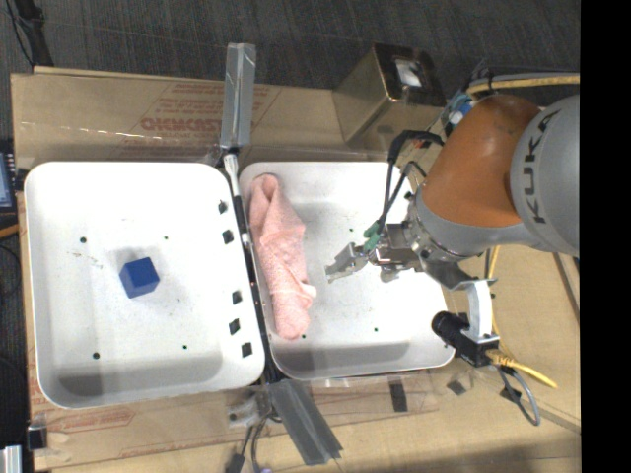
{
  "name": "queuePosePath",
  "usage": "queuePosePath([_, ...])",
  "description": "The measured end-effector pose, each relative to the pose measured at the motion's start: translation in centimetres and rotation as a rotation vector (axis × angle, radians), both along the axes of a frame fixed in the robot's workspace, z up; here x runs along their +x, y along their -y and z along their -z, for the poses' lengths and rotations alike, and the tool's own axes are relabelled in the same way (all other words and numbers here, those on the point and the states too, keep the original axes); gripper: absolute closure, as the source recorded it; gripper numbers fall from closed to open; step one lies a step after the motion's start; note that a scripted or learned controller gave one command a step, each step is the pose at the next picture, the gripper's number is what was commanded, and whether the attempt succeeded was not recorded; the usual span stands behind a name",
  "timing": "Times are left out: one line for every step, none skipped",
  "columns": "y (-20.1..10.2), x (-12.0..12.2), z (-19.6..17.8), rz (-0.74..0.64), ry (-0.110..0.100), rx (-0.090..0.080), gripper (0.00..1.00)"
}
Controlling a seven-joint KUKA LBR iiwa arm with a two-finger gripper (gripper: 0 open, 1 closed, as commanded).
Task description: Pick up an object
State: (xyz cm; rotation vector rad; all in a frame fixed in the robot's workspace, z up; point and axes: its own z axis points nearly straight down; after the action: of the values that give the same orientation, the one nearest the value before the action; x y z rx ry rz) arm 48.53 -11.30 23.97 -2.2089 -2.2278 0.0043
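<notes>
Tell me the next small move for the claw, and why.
Probably shift the claw left toward the pink cloth. It sits over bare floor of the right bin, nothing shows between its fingers, and the cloth lies along that bin's left wall, nearest to it.

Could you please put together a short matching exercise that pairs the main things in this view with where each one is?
Things:
1. blue cube
2. pink cloth
3. gripper

Places:
A. along the right bin's left wall
B. in the left bin
C. over the middle of the right bin

Pairs: 1-B, 2-A, 3-C
</notes>
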Motion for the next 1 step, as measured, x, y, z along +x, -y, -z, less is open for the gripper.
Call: queuePosePath([-1.41,4.74,10.32,0.003,-0.001,0.000,0.00])
